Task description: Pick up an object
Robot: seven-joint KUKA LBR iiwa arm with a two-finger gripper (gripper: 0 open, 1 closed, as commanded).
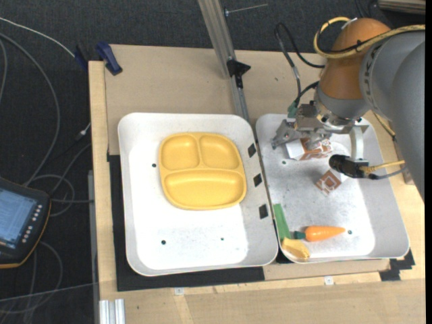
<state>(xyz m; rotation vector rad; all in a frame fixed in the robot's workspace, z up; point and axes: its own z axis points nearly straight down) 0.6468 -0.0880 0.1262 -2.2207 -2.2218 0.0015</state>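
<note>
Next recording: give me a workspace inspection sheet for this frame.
Surface: wooden bench bearing left bin and right bin.
Job's things: carrot, small brown block, yellow piece, red-white packet in right bin.
Clutter: yellow divided plate in left bin.
Grippers: gripper low over the packet; grasp unclear.
Cables: black cables on floor at left.
Surroundings: tablet, metal pole.
</note>
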